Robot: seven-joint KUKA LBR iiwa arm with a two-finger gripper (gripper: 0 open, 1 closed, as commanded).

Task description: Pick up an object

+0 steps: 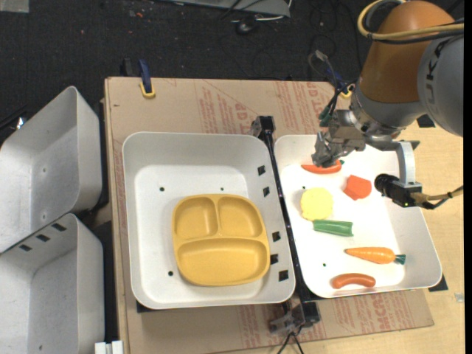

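The gripper [324, 157] hovers directly over the red chili pepper [322, 169] at the right bin's [413, 242] 11 o'clock corner; whether it is apart or together cannot be told. The pepper's long axis runs 9-to-3 o'clock.

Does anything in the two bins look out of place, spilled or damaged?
Nothing stands out. The yellow tray lies flat in the left bin. In the right bin, the toy foods lie apart from each other, all inside its walls. The gripper is low over the red pepper.
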